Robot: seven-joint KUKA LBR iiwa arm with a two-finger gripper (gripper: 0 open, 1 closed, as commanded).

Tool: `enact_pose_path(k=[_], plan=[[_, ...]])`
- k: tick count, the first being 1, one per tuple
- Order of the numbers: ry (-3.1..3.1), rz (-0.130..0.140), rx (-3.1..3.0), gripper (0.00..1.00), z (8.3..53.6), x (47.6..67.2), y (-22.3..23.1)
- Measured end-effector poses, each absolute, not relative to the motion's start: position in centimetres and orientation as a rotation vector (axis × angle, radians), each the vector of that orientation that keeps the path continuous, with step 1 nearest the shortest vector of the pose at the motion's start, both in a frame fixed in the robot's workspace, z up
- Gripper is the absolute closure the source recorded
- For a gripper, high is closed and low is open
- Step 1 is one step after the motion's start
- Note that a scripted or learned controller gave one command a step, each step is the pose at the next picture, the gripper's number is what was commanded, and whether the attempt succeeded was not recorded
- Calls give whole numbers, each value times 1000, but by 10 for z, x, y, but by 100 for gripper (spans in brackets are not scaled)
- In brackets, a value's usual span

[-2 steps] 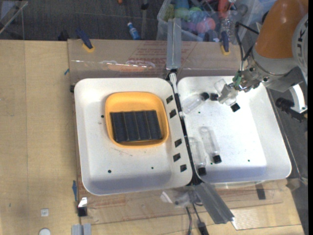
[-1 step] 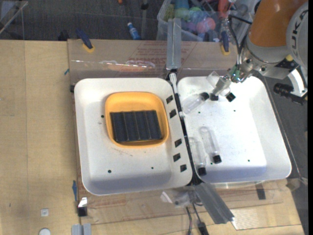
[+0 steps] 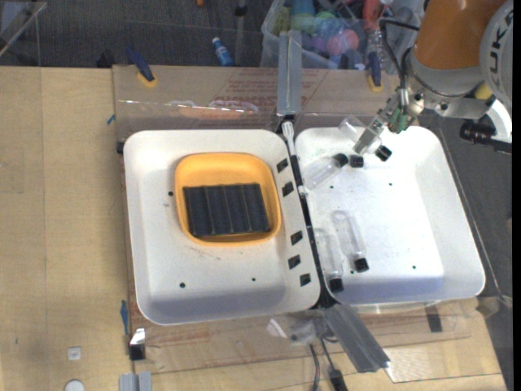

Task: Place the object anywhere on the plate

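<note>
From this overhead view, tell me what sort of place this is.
Likely a robotics lab test bench. Two white bins sit side by side on a wooden bench, a robot arm reaches in, and a clear tub of mixed colourful objects stands behind.

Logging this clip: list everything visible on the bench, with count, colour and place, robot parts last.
bins: two, white, shallow, side by side on the bench
plate: one, orange-yellow, in the left bin
ribbed block: one, dark grey, lying on the plate
clear vials: about four, transparent with black caps, in the right bin; two near its front left, two near its back by the gripper
box of toys: one, clear, mixed colours, behind the bins
arm: one, grey with orange band, at upper right
gripper: one, over the back of the right bin; finger state unclear
</note>
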State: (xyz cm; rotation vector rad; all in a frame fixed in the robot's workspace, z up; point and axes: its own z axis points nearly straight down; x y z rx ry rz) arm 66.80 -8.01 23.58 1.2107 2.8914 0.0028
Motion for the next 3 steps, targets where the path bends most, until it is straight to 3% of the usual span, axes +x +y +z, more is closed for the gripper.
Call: enact_pose_path(k=[2,3], plan=[[2880,3,1236,100,300,660,-115],[2931,1,1109,100,355,653,-199]])
